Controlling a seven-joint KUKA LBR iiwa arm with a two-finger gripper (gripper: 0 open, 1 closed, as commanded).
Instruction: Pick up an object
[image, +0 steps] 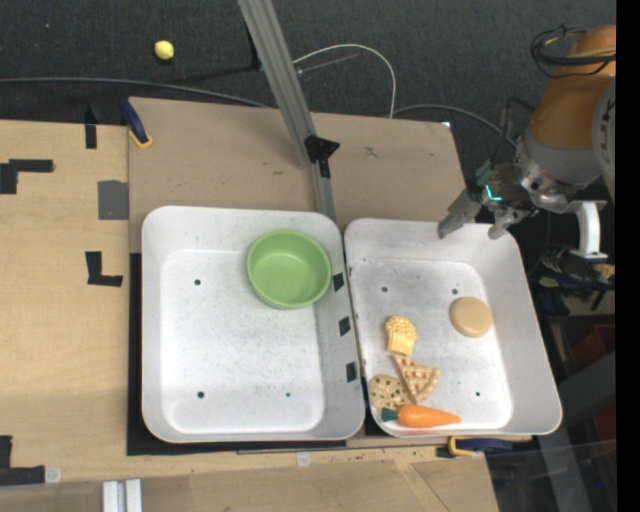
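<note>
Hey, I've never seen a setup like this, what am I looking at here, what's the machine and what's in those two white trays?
One camera fixed above a bench looks down at a slant. The grey and orange machine at the right is a robot arm; its two-fingered tool hangs open over the right tray's far edge, holding nothing. That tray holds toy food: a round bun, a corn cob, a pizza slice, a cookie and a carrot. The left tray holds a green bowl.
</note>
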